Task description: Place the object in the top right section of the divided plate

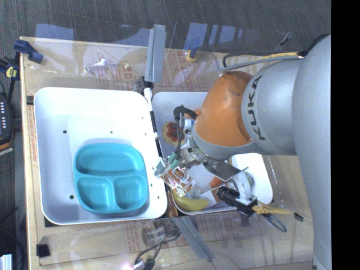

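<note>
Grey carpet (pixel 169 4) runs behind a pale worktop (pixel 84 66) that carries two shallow white bins side by side. Over the right bin (pixel 169 103), the gripper (pixel 167 166) sits low at the bin's left wall, close to the divider between the two bins. From this angle I cannot tell whether it is wide, narrow or closed on anything.

Just below and to the right of the gripper lies a brown-and-white packet (pixel 181 180), tilted. It is so close to the gripper that touching or apart cannot be judged. A yellow banana (pixel 191 203) lies just beyond the packet, along the bin's near edge. A small orange thing (pixel 216 182) shows to the right of the packet, partly covered by the wrist. Above the gripper, a red-and-yellow thing (pixel 171 131) rests on the bin floor, half hidden by the arm.

The grey arm (pixel 270 111) comes in from the right, and its orange band (pixel 222 111) covers much of the right bin.

The left bin (pixel 56 111) holds the blue divided plate (pixel 109 179), which lies flat in the lower part of that bin, well apart from the packet. Its one wide section lies toward the far side and its two smaller sections toward the near side.
</note>
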{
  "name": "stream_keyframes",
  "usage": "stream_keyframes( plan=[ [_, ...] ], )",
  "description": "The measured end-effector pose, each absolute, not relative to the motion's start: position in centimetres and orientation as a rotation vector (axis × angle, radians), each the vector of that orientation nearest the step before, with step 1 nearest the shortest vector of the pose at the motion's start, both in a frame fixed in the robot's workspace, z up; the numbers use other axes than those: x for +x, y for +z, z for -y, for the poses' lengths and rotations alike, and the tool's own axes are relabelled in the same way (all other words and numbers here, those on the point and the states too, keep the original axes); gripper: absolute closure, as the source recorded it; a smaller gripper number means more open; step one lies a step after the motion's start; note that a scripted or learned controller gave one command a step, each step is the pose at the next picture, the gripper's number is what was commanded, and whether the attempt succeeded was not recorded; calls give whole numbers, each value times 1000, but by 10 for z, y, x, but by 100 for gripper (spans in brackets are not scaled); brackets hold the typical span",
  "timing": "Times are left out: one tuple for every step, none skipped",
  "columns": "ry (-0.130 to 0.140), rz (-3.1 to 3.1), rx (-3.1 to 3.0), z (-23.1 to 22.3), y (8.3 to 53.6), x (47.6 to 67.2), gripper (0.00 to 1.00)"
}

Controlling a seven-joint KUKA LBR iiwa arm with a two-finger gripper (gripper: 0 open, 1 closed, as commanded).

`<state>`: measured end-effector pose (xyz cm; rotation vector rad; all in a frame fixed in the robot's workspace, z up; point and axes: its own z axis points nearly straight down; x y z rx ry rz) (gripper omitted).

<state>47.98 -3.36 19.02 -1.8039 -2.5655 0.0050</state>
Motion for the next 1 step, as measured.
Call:
stream_keyframes(
  plan=[
    [6, 2627, -1718, -58, 190, 476, 100]
  ],
)
